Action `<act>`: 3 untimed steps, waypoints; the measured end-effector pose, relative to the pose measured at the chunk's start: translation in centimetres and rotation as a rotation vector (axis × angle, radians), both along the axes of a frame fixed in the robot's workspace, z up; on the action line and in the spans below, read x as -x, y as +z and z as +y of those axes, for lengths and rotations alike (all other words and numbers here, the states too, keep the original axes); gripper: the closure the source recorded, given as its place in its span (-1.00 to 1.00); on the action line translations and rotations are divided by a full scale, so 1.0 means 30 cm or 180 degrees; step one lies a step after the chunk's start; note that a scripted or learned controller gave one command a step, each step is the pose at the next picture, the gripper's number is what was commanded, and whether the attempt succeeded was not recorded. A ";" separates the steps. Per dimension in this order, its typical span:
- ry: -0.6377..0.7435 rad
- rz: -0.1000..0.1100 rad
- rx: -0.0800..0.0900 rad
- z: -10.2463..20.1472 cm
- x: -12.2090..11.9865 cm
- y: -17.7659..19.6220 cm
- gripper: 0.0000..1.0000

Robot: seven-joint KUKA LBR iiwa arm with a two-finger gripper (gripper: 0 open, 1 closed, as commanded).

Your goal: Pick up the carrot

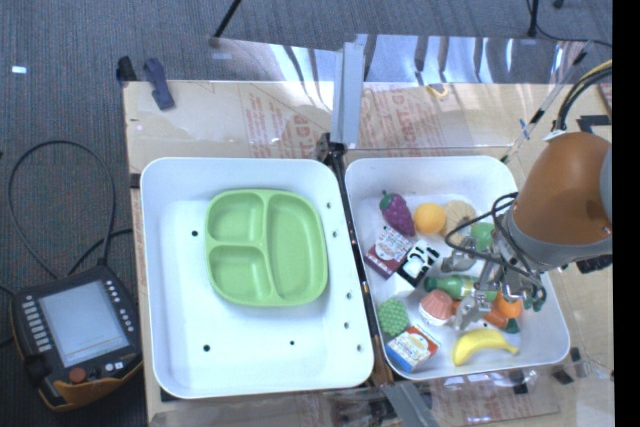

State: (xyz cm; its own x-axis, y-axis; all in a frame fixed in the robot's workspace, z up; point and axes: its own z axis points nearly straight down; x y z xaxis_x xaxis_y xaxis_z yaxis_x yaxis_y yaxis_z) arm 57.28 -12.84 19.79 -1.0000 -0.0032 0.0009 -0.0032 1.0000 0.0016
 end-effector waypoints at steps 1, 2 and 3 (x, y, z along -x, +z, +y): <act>-0.0436 0.0002 0.0000 -0.142 0.155 -0.365 -1.00; -0.0163 -0.0005 0.0002 -0.194 0.023 -0.368 -1.00; -0.0387 -0.0037 0.0007 -0.207 0.307 -0.357 1.00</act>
